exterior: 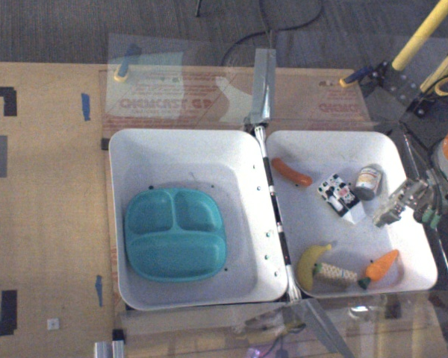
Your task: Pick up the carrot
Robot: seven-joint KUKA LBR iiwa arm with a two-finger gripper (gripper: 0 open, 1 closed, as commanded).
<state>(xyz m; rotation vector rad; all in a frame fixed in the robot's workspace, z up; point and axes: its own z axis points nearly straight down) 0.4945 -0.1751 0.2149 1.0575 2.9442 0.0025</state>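
Note:
The carrot (381, 265) is small and orange with a green top, lying at the front right of the right bin (313, 144). My gripper (394, 206) hangs over the right side of that bin, above and behind the carrot and apart from it. Its pale fingers (400, 197) point left, with nothing held between them.
In the right bin lie a red-orange sausage (292, 171), a black-and-white block (338, 194), a small can (367, 181), a banana (311, 263) and a speckled stick (336, 274). The left bin (134, 155) holds a teal divided plate (175, 233).

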